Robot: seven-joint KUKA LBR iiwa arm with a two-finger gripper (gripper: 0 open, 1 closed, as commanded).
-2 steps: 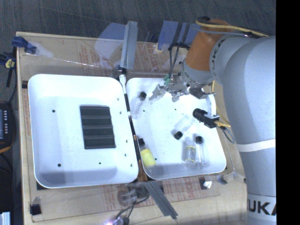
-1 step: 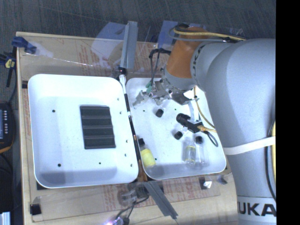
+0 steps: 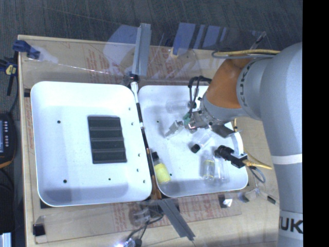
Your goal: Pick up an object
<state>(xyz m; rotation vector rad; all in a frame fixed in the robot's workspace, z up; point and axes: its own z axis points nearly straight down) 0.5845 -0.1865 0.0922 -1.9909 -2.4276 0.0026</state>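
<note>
My gripper (image 3: 176,128) reaches low into the right bin (image 3: 154,99), near its middle. A small black piece (image 3: 194,148) lies just right of and below the gripper, apart from it. A yellow object (image 3: 162,173) rests against the bin's left wall near the front. A clear plastic item (image 3: 213,170) lies toward the front right corner. Nothing can be made out between the gripper's tips from this angle.
The left bin (image 3: 46,102) holds a flat black ridged block (image 3: 107,139) at its middle. The grey arm (image 3: 267,96) with its orange band (image 3: 224,89) hangs over the right bin's back right part. A metal divider strip (image 3: 140,122) runs between the bins.
</note>
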